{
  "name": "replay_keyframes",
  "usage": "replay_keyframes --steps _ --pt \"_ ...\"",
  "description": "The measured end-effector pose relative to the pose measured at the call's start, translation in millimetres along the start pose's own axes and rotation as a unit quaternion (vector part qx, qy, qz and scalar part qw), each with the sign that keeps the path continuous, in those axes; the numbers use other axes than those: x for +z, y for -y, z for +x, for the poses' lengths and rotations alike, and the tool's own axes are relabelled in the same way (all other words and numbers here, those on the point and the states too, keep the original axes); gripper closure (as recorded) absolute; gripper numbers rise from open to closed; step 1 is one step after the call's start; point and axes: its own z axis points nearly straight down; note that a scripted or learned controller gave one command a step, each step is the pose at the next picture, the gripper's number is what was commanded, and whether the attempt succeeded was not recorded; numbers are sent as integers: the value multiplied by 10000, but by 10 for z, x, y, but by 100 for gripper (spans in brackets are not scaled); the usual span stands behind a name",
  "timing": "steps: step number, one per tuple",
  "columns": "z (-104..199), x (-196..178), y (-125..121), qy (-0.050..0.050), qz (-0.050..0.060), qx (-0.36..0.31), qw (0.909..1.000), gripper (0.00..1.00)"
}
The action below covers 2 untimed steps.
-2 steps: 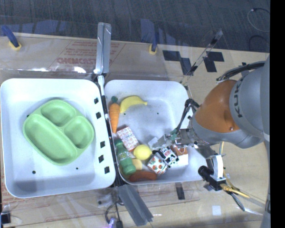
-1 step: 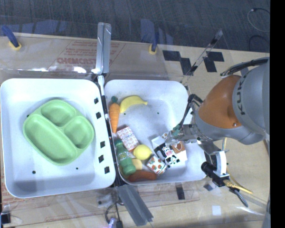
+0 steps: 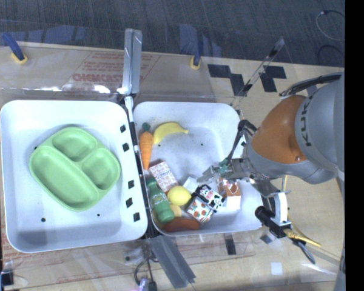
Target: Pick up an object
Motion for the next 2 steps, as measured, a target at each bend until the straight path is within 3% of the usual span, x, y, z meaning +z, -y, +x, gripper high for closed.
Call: replay_keyframes --steps 1,2 --pt "-153 154 11 -57 22 -526 9986 0" --pt "-155 155 11 -55 24 -526 9986 0"
